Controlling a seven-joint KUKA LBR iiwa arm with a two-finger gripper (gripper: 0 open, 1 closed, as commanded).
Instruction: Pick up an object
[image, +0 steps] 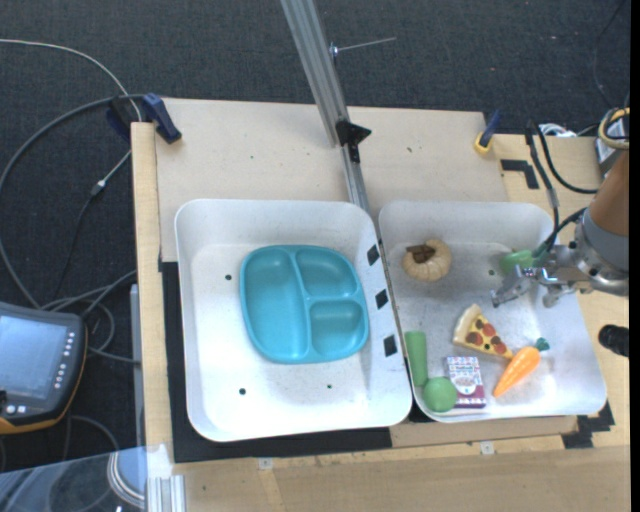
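Observation:
My gripper (508, 280) hangs low over the upper right part of the right bin (590, 385), coming in from the right edge. Something small and green (517, 260) shows at its upper tip; I cannot tell whether it is a separate object. A brown bun-like toy (427, 260) lies to its left. Below it lie a pizza slice (480, 335) and an orange carrot (520, 368). A green cylinder (415, 350), a green ball (438, 393) and a small pink box (465, 382) sit by the bin's front left corner.
The left bin (200, 330) holds a blue divided plate (303, 302). A metal pole (320, 70) slants down to the gap between the bins. Cables and a pendant (35, 365) lie off the bench at left.

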